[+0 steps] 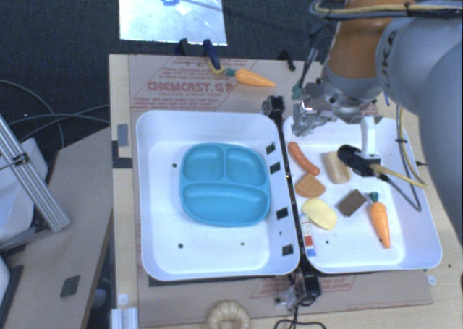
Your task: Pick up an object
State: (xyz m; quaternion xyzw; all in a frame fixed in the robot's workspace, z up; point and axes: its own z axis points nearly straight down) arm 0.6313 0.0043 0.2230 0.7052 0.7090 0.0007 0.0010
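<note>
Toy hot dog [304, 158] in right bin [427, 244], near divider, just below gripper [307, 119].

Gripper poised over bin's far-left corner, nothing visible between fingers; open or closed: cannot tell. Crowded alongside: bread slice [310, 186], lemon-yellow piece [319, 213], brown block [352, 202], carrot [380, 223]. Blue divided plate [224, 183] in left bin, clear of approach.

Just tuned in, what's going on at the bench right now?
The grey arm reaches in from the right, and its tool hangs over the back corner of the right bin, near the divider. Nothing shows between its fingers. Just in front of it lie a sausage, a tan block, a toast-like slice, a yellow piece, a brown block and a carrot. The left bin holds a blue divided plate. Another carrot sits on the board behind the bins.
</note>
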